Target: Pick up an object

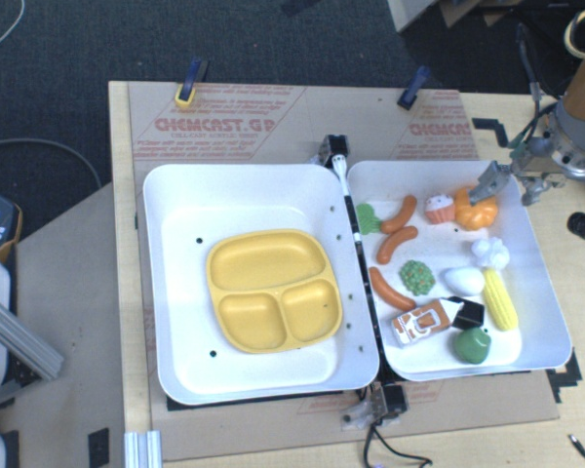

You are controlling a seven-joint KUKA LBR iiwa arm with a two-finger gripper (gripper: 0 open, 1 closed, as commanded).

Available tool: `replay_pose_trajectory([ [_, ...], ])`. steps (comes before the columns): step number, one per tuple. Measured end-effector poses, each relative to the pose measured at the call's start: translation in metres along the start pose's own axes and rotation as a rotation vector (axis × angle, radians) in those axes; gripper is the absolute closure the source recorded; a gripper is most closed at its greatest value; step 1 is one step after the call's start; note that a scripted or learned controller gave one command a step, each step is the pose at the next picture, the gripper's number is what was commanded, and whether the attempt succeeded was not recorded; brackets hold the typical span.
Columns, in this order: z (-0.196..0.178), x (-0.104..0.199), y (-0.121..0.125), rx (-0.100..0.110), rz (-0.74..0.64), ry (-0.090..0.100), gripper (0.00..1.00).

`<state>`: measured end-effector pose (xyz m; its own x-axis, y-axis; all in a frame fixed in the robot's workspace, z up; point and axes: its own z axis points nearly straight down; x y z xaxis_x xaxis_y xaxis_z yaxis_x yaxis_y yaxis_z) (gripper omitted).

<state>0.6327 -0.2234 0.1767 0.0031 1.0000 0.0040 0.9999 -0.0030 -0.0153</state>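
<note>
Toys lay crowded in the right bin (556, 310), and we judged the picking step had only reached the approach, with nothing lifted yet. The gripper (507, 183) hung over the far right corner of that bin, just beside an orange toy (476, 213); one grey finger (487, 183) pointed down toward it and seemed to touch or nearly touch its top, though we could not tell which. The fingers stood apart, roughly half spread as far as we could judge, and we saw nothing between them. To do this well, we thought the fingers should straddle the orange toy squarely before closing, since it sat close to a small pink and white cake (439, 206) on its left, and a skewed descent might nudge either piece aside. Nearer lay a white egg (463, 281), a yellow corn cob (500, 300), a green broccoli piece (416, 278), two sausages (398, 230) and a green apple (472, 344), all packed closely enough that a loose grasp could catch a neighbour. The left bin (175, 291) held a yellow divided plate (273, 291), well apart from the arm. We judged a straight, centred drop and a firm close the safest course here.
</note>
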Motion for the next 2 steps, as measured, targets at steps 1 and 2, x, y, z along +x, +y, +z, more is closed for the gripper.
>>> replay_pose_trajectory([
  [1,-0.010,0.000,0.004,-0.015,-0.003,-0.004,0.00],
  [2,0.036,0.004,0.011,-0.010,-0.006,-0.003,0.00],
])
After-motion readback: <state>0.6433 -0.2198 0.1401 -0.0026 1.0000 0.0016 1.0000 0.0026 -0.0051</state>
